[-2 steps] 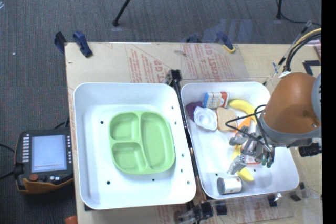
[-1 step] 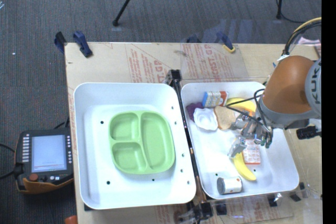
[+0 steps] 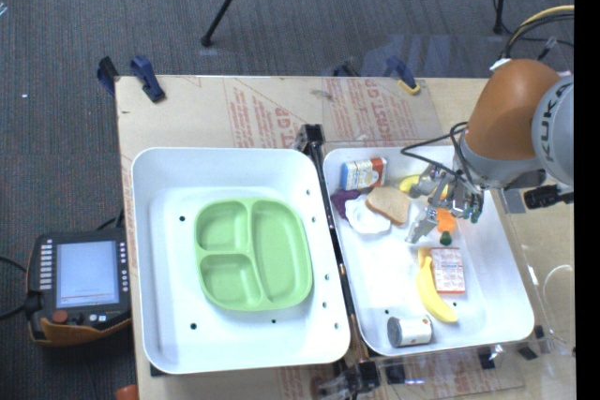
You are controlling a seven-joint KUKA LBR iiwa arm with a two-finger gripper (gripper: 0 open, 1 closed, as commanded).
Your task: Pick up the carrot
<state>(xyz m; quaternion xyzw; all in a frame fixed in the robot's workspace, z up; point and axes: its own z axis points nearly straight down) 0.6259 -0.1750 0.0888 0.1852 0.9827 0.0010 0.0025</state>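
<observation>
Hand [image 3: 441, 218] sits low in the right bin [image 3: 502, 248], and I see something small and orange, likely the carrot [image 3: 445, 222], right at its fingertips; whether it is pinched I cannot tell. I'd go down the sizes: bench [image 3: 234, 108], left bin [image 3: 159, 192] with green tray [image 3: 253, 253], then banana [image 3: 433, 295], bread [image 3: 389, 203]. I judge the carrot light, stiff, smooth, slippery plastic; grip across its thicker middle.
</observation>
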